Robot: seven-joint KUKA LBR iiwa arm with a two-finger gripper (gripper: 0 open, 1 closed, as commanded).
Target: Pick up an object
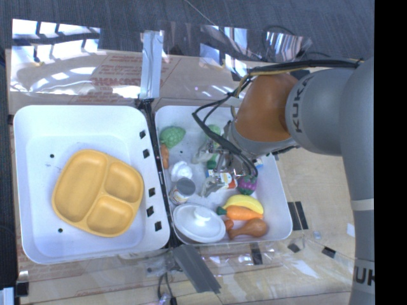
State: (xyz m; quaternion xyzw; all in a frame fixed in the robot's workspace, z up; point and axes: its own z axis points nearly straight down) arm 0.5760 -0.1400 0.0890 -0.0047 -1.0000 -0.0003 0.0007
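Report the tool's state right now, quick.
Tool: down in the right bin among the toy food; whether it is open, shut or holding anything cannot be told.

You saw a yellow banana point(243, 203), an orange carrot point(242, 213) and a brown drumstick point(249, 229) lying together at the frame's lower right of centre.
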